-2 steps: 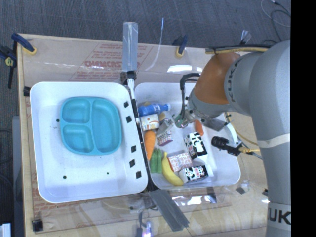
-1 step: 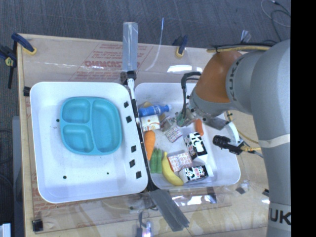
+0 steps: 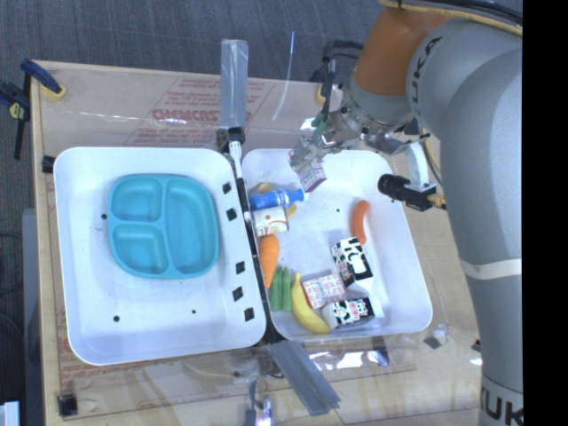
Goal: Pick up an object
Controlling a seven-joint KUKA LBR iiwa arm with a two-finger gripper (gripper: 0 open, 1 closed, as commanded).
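The hand [image 3: 321, 142] hangs over the right bin [image 3: 401, 238], gripping a small packet [image 3: 309, 169]. The packet dangles, long axis pointing roughly downward.

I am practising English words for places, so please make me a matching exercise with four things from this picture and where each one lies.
Things:
1. blue divided plate
2. banana
3. carrot
4. sausage

Places:
A. right side of the right bin, alone
B. against the divider, below the blue bottle
C. left bin
D. near edge of the right bin, beside the small cartons

Pairs: 1-C, 2-D, 3-B, 4-A
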